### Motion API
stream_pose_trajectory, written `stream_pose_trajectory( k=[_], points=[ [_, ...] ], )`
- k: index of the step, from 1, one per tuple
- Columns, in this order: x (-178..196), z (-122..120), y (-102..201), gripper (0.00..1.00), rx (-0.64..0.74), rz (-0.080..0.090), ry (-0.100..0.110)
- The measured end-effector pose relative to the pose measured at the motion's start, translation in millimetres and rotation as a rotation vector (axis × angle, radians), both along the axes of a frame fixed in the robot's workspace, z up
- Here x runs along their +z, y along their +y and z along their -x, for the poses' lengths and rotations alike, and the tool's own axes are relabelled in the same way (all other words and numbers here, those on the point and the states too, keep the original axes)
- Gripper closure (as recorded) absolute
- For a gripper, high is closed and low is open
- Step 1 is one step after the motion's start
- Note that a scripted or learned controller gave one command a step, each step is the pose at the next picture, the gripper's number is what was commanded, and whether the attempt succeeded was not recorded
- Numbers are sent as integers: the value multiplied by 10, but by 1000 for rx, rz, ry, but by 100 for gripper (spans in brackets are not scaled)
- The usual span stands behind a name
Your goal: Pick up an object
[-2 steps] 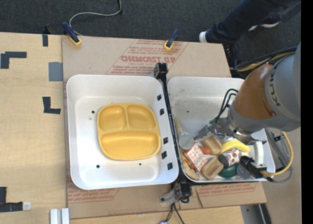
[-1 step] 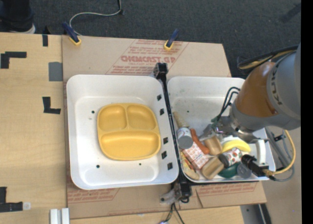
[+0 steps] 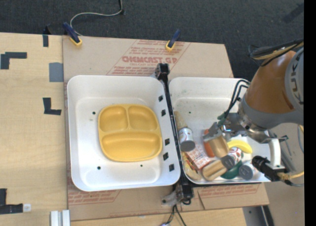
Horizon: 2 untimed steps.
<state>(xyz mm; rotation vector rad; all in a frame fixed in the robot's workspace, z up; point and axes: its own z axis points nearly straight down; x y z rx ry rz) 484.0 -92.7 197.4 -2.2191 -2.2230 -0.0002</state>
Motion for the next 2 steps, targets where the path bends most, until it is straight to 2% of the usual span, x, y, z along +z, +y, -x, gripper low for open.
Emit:
stream_pose_trajectory(
  k=[1,2],
  points=[
    [224,1,636,100,1,0,1],
    [416,1,1009,100,1,0,1]
  ],
)
